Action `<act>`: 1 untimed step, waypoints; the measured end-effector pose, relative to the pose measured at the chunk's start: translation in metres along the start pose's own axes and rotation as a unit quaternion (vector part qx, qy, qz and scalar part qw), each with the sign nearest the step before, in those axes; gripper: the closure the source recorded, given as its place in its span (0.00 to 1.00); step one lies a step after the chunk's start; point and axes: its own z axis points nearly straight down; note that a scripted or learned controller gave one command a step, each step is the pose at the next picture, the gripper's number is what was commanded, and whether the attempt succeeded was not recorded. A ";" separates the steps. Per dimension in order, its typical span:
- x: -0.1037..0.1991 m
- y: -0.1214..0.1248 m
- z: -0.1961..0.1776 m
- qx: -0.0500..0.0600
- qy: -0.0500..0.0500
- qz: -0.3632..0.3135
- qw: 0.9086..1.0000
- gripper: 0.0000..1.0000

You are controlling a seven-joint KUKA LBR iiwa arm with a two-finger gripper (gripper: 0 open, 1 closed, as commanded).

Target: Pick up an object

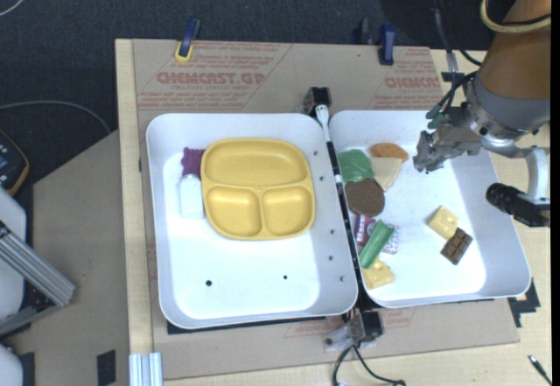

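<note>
Several small food pieces crowd my right bin [499, 275], the bread-like piece [388, 150] lying just left of my gripper [426, 158], so I hang low over that corner. I hold nothing; my grip state I cannot tell.

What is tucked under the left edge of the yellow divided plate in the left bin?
A purple item and a white bottle-like object poke out beside the yellow divided plate; anything further beneath is covered.
</note>
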 end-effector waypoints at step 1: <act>0.058 -0.012 0.010 0.001 0.000 -0.001 1.000 1.00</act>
